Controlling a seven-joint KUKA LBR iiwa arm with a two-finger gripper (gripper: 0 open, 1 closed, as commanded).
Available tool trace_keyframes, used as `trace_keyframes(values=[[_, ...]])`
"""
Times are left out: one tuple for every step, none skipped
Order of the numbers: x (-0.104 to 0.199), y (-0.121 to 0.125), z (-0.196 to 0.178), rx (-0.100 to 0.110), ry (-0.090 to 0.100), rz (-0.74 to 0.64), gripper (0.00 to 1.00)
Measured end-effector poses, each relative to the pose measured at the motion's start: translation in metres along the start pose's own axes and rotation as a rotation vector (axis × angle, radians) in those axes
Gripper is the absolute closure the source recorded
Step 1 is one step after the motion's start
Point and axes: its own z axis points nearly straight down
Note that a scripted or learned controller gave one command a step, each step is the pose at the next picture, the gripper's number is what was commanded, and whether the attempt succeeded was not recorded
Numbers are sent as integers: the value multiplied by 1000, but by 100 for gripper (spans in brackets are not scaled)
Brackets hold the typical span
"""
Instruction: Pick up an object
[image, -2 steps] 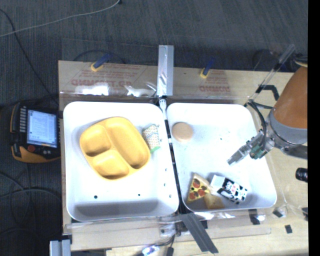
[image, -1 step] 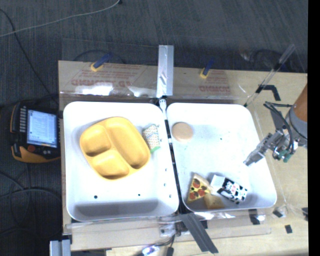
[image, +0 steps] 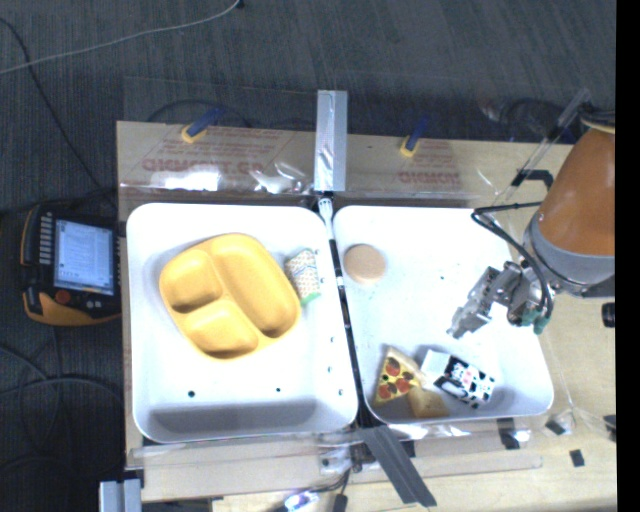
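Note:
My gripper (image: 468, 320) hangs over the right bin (image: 440, 250), right of its middle, with its fingers pointing down-left and nothing visible between them. Below it, near the bin's front edge, lie a pizza slice toy (image: 399, 380) and a small white box with black and coloured spots (image: 466, 380). A round tan disc (image: 365, 262) rests near the bin's back left corner. In the left bin (image: 160, 400) sit a yellow divided tray (image: 228, 293) and a small patterned object (image: 304, 272) by the tray's right edge.
A metal divider (image: 343, 300) runs between the two bins. A handheld pendant with a lit screen (image: 72, 263) lies left of the bench. Black cables (image: 500, 225) loop over the right bin's back right corner near the arm.

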Motion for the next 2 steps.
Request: trace_keyframes(values=[[-29, -43, -29, 0, -1, -208, 100], [-1, -2, -7, 0, 0, -369, 100]])
